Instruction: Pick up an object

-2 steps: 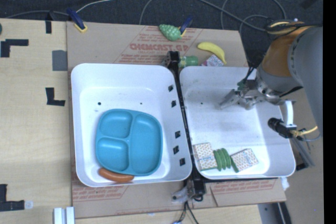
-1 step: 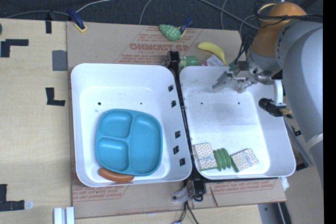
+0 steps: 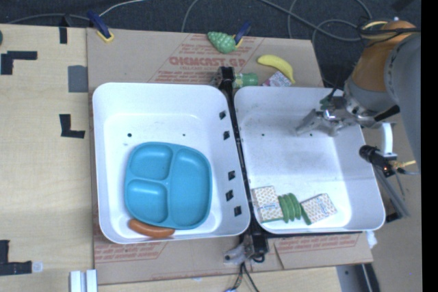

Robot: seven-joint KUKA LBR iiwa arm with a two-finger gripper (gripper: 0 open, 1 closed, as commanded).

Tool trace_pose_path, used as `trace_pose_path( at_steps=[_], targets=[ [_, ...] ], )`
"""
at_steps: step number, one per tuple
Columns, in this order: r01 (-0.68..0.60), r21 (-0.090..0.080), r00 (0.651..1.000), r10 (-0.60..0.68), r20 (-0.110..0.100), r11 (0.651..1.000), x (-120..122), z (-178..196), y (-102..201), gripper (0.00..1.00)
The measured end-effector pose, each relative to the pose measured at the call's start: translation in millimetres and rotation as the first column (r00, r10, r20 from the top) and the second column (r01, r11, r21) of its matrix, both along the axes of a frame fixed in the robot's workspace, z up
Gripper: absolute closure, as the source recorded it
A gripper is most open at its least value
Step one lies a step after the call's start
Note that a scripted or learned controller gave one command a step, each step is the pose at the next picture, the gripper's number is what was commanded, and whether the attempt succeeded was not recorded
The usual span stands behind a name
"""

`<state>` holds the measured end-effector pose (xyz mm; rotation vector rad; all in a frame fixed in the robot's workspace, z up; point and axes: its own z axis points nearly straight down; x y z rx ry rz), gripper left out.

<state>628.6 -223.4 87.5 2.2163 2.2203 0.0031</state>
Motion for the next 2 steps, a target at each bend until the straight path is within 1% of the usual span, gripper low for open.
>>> trace_pose_path(
  at_steps=[1,2],
  targets=[
    [0.000,0.002,1.000,0.000,-0.004,1.000,40,1,30,0.00],
    [-0.001,0.006,1.000,0.001,-0.005,1.000,36,-1,3,0.00]
  ],
)
